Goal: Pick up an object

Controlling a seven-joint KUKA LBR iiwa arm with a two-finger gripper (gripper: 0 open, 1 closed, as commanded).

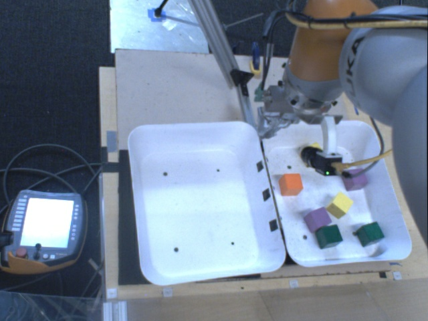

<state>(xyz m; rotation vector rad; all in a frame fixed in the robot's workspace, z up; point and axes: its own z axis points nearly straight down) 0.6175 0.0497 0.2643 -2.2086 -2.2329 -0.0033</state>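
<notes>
A counter [167, 92] seen from above carries two shallow white bins side by side. The left bin [200, 136] shows its bare white floor with a few small dark dots. The right bin [394, 229] holds six small blocks, all lying loose on its floor.

An orange block [290, 184] sits near the bin's left wall, about midway down. To its right, near the right wall, lies a purple block [355, 179]. Below these a yellow block [339, 204] rests just beside a second purple block [317, 219]. Nearest the front edge are two dark green blocks [328, 236], well apart from each other, the other one [369, 233] to the right.

A grey arm with an orange band [324, 29] reaches in from the right. Its pincer [273, 120] hangs over the back left corner of the right bin, apart from every block. Whether it is spread or pressed together cannot be told from here.

A slanted metal pole [214, 39] crosses the counter's back. Off the counter to the left lies a handheld control panel [41, 229] with a pale screen.
</notes>
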